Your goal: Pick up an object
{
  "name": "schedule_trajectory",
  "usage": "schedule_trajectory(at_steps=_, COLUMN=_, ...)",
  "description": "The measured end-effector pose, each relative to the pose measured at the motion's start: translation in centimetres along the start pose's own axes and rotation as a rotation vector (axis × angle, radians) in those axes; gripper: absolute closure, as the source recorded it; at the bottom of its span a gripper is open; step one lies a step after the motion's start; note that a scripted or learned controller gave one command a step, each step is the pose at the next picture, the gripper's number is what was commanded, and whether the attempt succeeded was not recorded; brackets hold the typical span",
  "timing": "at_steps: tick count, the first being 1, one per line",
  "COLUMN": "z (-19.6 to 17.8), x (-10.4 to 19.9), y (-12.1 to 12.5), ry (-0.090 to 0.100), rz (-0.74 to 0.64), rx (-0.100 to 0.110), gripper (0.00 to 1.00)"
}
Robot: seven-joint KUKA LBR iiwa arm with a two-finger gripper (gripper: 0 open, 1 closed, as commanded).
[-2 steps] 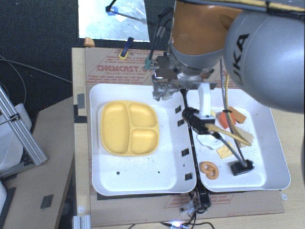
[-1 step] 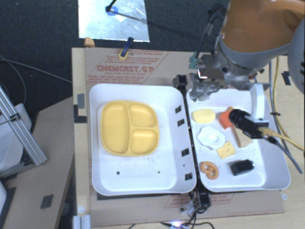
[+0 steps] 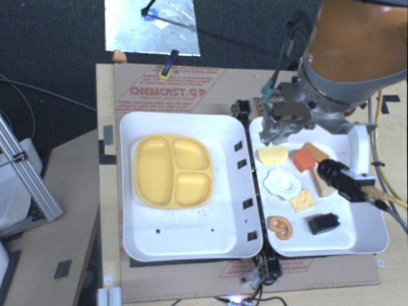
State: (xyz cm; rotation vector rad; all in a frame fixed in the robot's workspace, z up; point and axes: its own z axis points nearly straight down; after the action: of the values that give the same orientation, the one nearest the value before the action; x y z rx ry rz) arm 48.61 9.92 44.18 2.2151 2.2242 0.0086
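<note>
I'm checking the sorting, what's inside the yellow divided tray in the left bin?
The yellow tray shows three bare compartments with nothing in them. The bin floor under the tray is covered, so that part cannot be seen.

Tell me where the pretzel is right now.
The pretzel lies in the right bin, at its front left corner, just below the cheese wedge and left of the black block.
</note>
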Motion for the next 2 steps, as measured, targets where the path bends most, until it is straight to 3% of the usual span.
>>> schedule_trajectory(at_steps=1, z=5.2, x=-3.9, y=0.0, ry=-0.003, rz=0.007, rx=0.006, gripper=1.00)
schedule_trajectory(at_steps=2, z=11.1, x=-13.0, y=-0.1, ry=-0.004, rz=0.011, rx=0.007, gripper=1.00)
